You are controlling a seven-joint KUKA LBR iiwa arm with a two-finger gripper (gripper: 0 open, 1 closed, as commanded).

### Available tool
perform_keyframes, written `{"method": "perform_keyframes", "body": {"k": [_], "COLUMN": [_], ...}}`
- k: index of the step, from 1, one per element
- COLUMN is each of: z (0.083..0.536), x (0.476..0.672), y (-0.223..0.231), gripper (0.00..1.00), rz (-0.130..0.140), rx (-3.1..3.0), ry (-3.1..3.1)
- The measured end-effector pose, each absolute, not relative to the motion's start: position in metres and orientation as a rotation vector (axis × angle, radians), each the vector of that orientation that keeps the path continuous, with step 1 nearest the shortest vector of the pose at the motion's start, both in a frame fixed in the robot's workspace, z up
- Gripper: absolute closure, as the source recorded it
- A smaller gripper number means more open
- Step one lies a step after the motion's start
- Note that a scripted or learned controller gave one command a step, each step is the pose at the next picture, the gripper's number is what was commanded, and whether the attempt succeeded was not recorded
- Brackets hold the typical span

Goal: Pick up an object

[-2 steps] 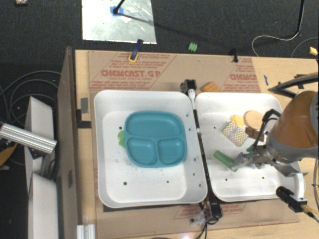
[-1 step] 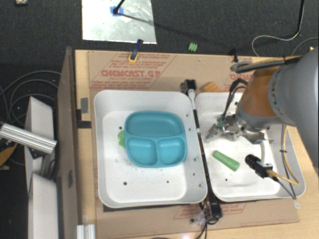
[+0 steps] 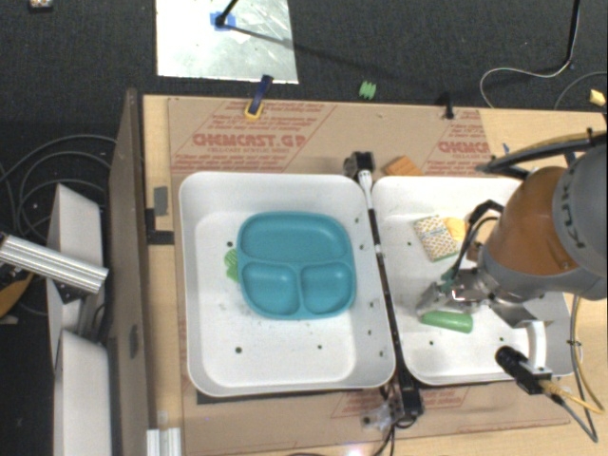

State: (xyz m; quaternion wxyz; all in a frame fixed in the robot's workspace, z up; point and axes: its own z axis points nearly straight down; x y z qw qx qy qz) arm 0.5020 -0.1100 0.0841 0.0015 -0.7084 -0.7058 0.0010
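My gripper [image 3: 439,299] hangs low over the right bin [image 3: 408,350], its metal fingers pointing left. A green oblong object [image 3: 448,320] lies on the bin floor right under the fingertips; I cannot tell whether they touch it. A checkered yellow-and-white sponge [image 3: 436,237] lies further back in the same bin, with a small yellow piece [image 3: 456,226] next to it. The left bin [image 3: 209,350] holds a teal divided plate [image 3: 294,264], and a green thing [image 3: 230,260] peeks out from under the plate's left edge.
The grey-and-orange arm [image 3: 541,236] covers the right side of the right bin. A dark divider rail [image 3: 378,264] runs between the bins. An orange-brown block [image 3: 402,166] sits on the cardboard behind the bins.
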Motion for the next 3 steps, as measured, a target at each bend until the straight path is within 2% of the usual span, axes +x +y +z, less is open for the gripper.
{"method": "perform_keyframes", "body": {"k": [1,2,3], "z": [0.178,0.08,0.098], "x": [0.577,0.586,0.644], "y": [-0.128,-0.136,-0.181], "gripper": [0.0,0.0,0.0], "rz": [-0.013,0.001,-0.005], "rx": [-2.226,-2.22,-2.224], "ry": [-2.239,-2.223,-2.232]}}
